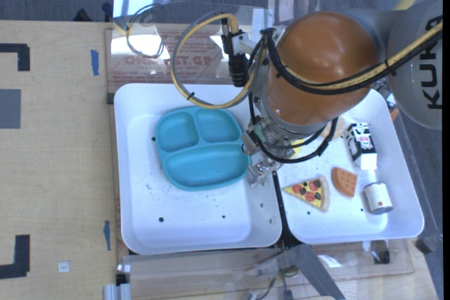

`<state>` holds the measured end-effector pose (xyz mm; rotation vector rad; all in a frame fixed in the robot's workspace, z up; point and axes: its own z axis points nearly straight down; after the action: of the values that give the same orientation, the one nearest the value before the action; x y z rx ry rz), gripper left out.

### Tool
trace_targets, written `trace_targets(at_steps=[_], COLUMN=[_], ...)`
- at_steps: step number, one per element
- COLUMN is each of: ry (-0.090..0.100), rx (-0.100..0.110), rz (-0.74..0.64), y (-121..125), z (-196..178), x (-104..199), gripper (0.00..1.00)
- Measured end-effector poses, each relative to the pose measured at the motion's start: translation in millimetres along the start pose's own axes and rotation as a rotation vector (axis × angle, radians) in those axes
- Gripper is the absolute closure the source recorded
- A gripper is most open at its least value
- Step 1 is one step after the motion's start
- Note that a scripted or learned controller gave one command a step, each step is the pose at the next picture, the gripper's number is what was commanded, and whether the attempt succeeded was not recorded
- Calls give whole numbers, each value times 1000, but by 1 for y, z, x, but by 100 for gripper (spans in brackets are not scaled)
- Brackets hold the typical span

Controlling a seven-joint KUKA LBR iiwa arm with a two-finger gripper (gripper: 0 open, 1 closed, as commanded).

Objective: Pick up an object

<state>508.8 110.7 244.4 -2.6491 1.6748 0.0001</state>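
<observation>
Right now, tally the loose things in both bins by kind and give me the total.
Blue divided plate: 1
Pizza slice: 1
Orange cookie-like piece: 1
Black-and-white carton: 1
Small silver can: 1
Total: 5

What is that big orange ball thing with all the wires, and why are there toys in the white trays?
You are looking down from a camera fixed above a bench. The big orange and grey shape is part of a robot arm that reaches in from the right, with yellow and black cables looped around it. At its lower end is the two-finger gripper, a small metal hand, low over the seam where the two shallow white bins meet. I cannot tell if it holds anything. The left white bin holds a blue plastic plate with three compartments. The right white bin holds a toy pizza slice, a small orange-brown toy like a biscuit, a small silver can lying on its side and a black and white carton. The robot's job is to pick one thing up.
</observation>
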Motion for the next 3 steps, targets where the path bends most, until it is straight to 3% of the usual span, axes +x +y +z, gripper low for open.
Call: trace_targets(at_steps=[1, 2, 3], ry=[-1, 1, 1], rx=[1, -8, -8], rz=[-237, -25, -176], y=[-12, -24, -22], z=[-38, -3, 16], x=[-96, -115, -118], gripper=[100, 100, 100])
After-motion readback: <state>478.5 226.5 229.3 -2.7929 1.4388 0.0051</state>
